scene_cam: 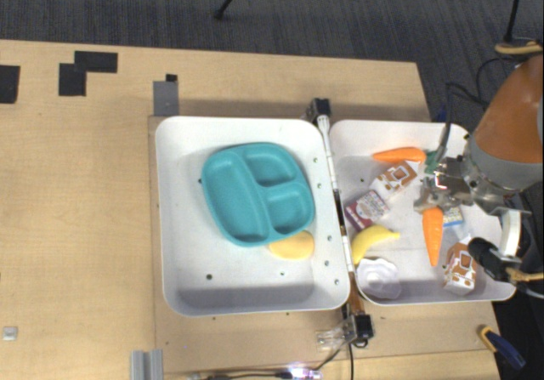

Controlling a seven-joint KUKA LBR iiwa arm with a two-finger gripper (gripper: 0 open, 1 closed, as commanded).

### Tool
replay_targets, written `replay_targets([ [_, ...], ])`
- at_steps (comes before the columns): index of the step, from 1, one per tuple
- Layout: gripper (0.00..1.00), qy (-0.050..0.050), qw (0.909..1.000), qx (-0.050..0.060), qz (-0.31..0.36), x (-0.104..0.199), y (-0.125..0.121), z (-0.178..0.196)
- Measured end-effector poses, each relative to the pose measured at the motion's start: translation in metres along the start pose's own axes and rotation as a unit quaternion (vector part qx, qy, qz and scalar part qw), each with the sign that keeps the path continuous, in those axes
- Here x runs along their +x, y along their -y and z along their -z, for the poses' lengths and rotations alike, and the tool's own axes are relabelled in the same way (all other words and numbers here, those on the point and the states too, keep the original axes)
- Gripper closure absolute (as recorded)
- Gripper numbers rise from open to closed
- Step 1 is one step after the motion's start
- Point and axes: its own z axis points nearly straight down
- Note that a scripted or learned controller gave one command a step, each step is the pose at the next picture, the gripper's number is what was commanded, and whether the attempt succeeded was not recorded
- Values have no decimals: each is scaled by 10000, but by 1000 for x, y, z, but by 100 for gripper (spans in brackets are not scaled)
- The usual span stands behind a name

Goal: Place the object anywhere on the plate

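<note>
Bench (76,225): pale wood surface filling the left and lower frame, with black markers at the upper left.
Left bin (183,225): shallow white tray at frame centre, its right wall beside the second tray.
Plate (255,191): teal, with compartments, lying tilted in the upper middle of the left bin.
Yellow piece (291,246): flat, rounded, touching the plate's lower right edge, part of it under the rim.
Right bin (408,289): shallow white tray at centre right of the frame, holding the loose items.
Wrapped packet (367,208): dark and white, near the right bin's left wall.
Banana (374,239): small and yellow, just below the packet.
Clear cup (380,276): at the lower left corner of the right bin.
Snack box (398,176): brown and white, in the upper middle of the right bin.
Upper carrot (399,154): orange, lying flat near the bin's far wall.
Lower carrot (433,234): orange, lengthwise down the frame, its upper end directly below the gripper.
Gripper (440,187): over the right bin at the right of the frame; whether it touches or grips the lower carrot, and how far it is spread, cannot be told.
Second box (460,268): brown and white, at the lower right of the right bin.
Arm (510,127): grey with an orange band, entering at the right edge of the frame.
</note>
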Motion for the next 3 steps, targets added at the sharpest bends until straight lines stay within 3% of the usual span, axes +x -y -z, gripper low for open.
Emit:
replay_targets([
  [1,100,-22,9999,0,-108,92,-27,42],
  [2,100,-6,9999,34,124,147,-69,9],
  [3,100,-20,9970,11,776,230,-77,17],
])
